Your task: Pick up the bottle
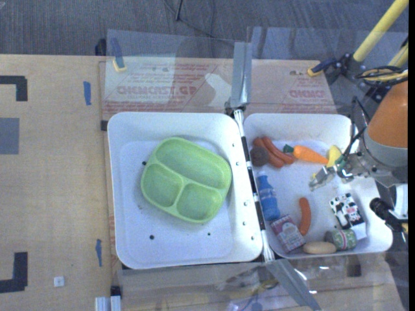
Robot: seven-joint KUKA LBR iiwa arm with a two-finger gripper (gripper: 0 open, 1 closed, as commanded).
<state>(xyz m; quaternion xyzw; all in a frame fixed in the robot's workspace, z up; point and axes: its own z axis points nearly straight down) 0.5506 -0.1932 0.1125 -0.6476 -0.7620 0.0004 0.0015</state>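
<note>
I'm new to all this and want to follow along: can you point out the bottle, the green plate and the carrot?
bottle (266, 198): camera view, on its blue middle.
green plate (186, 179): camera view, on the ridge between its compartments.
carrot (309, 153): camera view, on its orange body.

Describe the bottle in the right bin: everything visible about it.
The bottle is small, blue with a paler band, seemingly plastic. It lies on its side along the right bin's left wall, its length running toward the near edge. Its near end is next to a small maroon packet. The gripper is apart from it.
</note>
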